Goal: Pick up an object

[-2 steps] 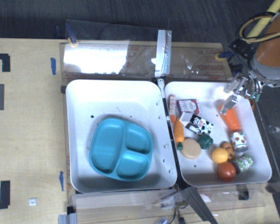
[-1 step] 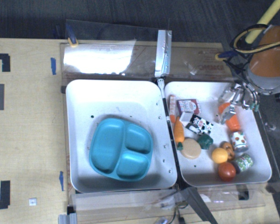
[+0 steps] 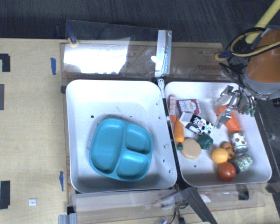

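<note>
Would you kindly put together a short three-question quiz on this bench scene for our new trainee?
1. True or false: the blue divided plate lies in the left bin.
2. Which lies nearest the right bin's front edge? A) toy carrot B) red tomato C) black-and-white toy cow
3. Fill in: the gripper hangs over the ___ bin.

Key: 1 true; 2 B; 3 right.

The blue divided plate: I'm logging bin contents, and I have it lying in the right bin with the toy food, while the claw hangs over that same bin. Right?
Not quite. The camera view shows the blue divided plate alone in the left bin, not the right one. The toy food, such as the carrot, lies in the right bin, and the claw does hang over that bin.
</note>
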`<state>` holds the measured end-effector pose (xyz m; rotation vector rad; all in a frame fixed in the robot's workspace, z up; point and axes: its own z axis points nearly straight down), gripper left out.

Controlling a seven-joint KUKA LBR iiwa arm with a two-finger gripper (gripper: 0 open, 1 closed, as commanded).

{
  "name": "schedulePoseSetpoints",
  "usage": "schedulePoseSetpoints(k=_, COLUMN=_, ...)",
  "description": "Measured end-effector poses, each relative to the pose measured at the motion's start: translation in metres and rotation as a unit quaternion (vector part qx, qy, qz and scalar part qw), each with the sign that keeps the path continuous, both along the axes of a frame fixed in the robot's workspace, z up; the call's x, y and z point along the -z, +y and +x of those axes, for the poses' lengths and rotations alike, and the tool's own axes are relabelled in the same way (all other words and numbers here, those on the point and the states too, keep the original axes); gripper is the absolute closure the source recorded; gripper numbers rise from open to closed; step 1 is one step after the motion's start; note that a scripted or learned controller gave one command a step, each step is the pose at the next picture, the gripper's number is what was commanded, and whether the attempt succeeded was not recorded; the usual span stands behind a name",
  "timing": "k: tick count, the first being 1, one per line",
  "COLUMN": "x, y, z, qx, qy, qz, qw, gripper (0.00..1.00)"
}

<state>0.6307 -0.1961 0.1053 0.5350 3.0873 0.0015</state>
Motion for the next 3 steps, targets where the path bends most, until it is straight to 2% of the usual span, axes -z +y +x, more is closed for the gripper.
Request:
schedulePoseSetpoints(k=1, x=-0.093, y=-0.019, z=0.028, qx=-0.114, qy=-0.003, qz=-0.0026, qw=0.9935, gripper=0.00)
schedulePoseSetpoints(k=2, x=0.000, y=-0.025, z=0.032, qx=-0.255, qy=0.004, qz=0.0006, qw=0.9669, gripper=0.00)
schedulePoseSetpoints(k=3, x=0.018, y=-0.026, z=-0.016, qx=-0.315, qy=0.001, qz=-0.0019, qw=0.9490, gripper=0.00)
